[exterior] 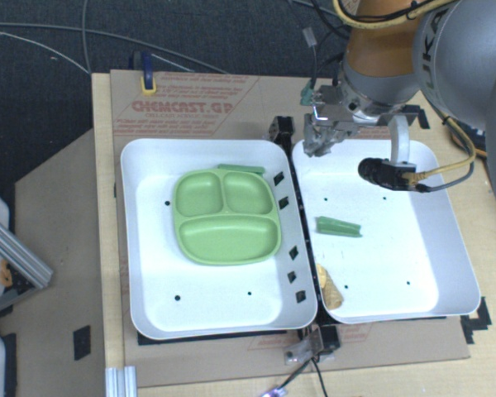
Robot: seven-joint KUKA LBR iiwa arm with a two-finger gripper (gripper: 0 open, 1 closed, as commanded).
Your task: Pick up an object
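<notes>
Bins, counted first: two shallow white plastic ones sit side by side on the bench, the left bin [149, 292] and the right bin [417, 251], with their inner walls touching. One grey arm with an orange band [397, 48] reaches in over the right bin's far edge.

The left bin holds one pale green plastic plate with three compartments [227, 217], lying flat near its middle. One thin flat green piece [241, 169] peeks out just behind the plate's far rim.

The right bin holds two loose things. One short green bar [339, 227] lies near its centre-left, apart from the walls. One small tan crumpled scrap [328, 288] sits against the near left corner.

The gripper [318, 143] hangs over the right bin's far left corner, well apart from the green bar. I cannot tell whether it is released or clenched.
</notes>
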